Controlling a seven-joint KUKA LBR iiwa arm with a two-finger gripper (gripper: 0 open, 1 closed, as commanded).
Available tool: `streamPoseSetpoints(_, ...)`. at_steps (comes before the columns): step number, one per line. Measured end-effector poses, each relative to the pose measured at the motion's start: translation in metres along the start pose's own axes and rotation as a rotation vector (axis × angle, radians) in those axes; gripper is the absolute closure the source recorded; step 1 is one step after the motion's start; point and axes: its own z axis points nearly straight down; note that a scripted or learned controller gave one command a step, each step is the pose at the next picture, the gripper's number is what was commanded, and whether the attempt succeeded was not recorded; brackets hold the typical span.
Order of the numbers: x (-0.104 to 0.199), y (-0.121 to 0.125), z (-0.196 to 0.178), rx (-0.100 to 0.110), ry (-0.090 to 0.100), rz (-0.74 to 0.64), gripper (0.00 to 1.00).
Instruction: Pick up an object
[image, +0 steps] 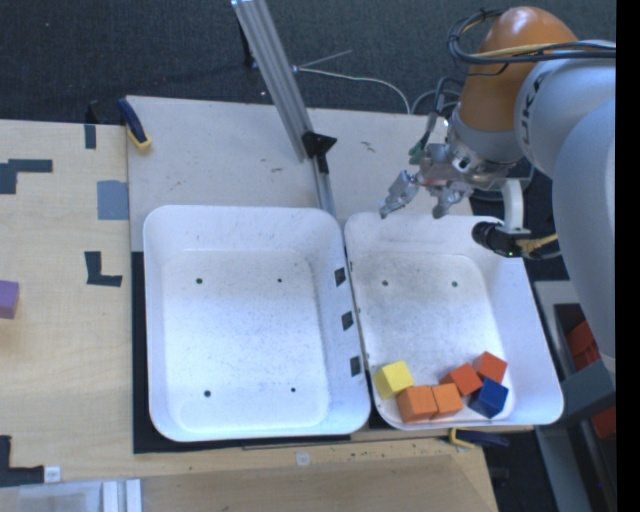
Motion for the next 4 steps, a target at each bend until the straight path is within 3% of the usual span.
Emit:
streamPoseSetpoints(1,-0.042,-0.096,0.047,0.008,0.0,0.007,0.0)
streamPoseSetpoints(2,-0.025,-0.052,-0.097,-0.01,0.0,-0.001,0.0)
streamPoseSetpoints(3,0.056,-0.046,0.02,0.008,0.004,-0.003,0.0)
streamPoseSetpoints(4,0.119,-0.043,0.018,0.0,0.004,-0.005,0.0)
